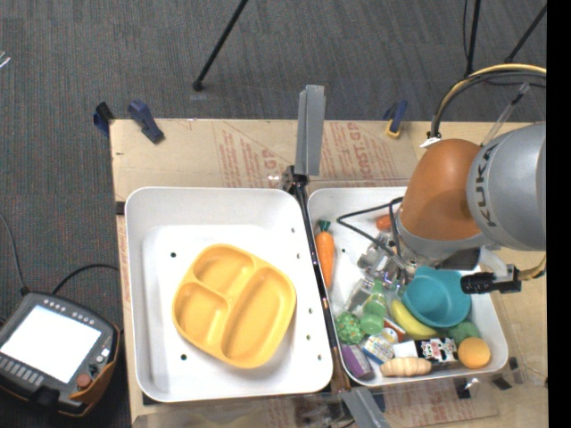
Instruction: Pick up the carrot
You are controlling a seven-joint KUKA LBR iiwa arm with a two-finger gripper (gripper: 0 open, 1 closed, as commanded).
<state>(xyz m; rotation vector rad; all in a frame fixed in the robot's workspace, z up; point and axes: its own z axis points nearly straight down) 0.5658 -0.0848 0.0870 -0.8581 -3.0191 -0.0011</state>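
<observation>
Carrot not yet in my grasp

The carrot (326,255) lies along the left wall of the right bin (496,325), its green top pointing up the picture, touching nothing of mine, so the pick is not yet done. My pincer (376,276) hangs just to its right, low over the clutter near a green bottle (374,305); whether its fingers are apart or closed I cannot tell, nor do I see anything between them. Further right sit a teal bowl (438,297), a banana (409,319) and an orange (474,352). The yellow tray (234,303) rests in the left bin (147,239). Reaching, closing and lifting all remain, I judge.
</observation>
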